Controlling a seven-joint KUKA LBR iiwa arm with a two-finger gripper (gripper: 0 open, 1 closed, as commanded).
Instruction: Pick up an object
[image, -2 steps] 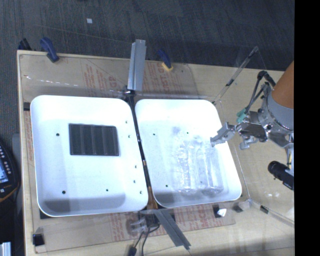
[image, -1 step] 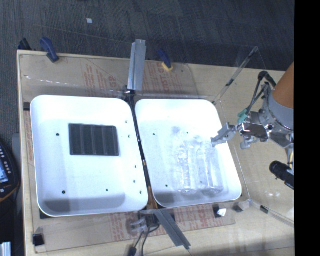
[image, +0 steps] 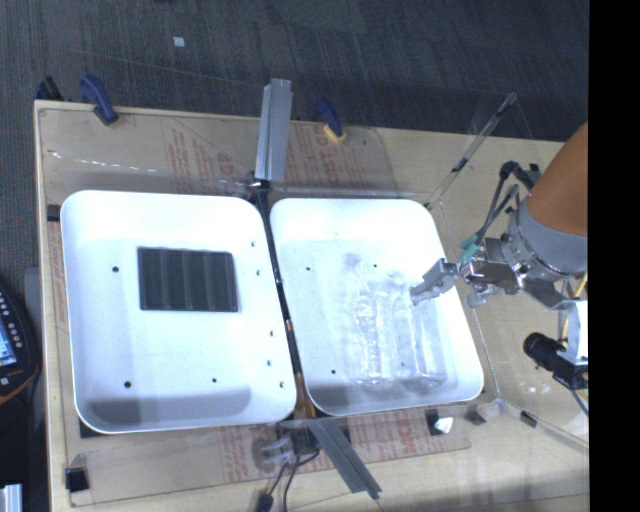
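The gripper (image: 436, 279) hangs at the right bin's (image: 300, 300) right edge, over the clear plastic bottles (image: 395, 335); its opening cannot be judged. Nothing is visibly gripped. The dark ridged tray (image: 187, 279) lies flat in the left bin (image: 90, 300), well apart.

two bins sit side by side on the bench (image: 150, 150), their inner edges nearly touching. the left bin (image: 90, 300) holds a flat ribbed pad (image: 187, 279) near its middle. the right bin (image: 320, 300) holds clear plastic bottles (image: 395, 335) lying toward its right half. the gripper (image: 432, 282) hangs over that bin's right side, just above the bottles, with the arm (image: 555, 220) reaching in from the right.
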